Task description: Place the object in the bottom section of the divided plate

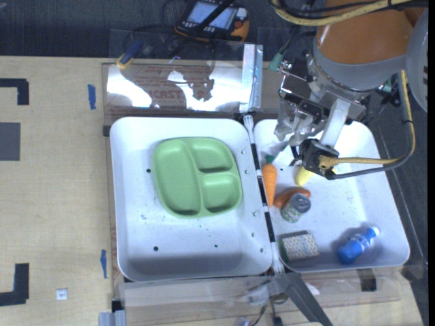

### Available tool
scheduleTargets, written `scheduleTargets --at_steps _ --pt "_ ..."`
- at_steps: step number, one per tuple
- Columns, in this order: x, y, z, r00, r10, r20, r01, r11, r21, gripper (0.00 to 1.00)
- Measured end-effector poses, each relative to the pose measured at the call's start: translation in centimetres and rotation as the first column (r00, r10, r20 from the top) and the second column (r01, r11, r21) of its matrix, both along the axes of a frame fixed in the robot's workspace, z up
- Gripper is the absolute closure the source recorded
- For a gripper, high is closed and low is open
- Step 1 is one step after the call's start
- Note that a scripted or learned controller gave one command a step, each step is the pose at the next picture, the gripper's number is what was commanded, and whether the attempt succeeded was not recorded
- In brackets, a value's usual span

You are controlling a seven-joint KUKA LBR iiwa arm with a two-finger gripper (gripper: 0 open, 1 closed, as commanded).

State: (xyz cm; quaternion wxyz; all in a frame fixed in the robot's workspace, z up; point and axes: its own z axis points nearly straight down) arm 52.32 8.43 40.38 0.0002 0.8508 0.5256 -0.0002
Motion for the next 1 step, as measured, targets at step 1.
scheduleTargets --at_steps 1 --pt "-0.66 -7.27 -4.45 0.947 -0.323 -0.005 0.323 0.947 -0.001 1.0"
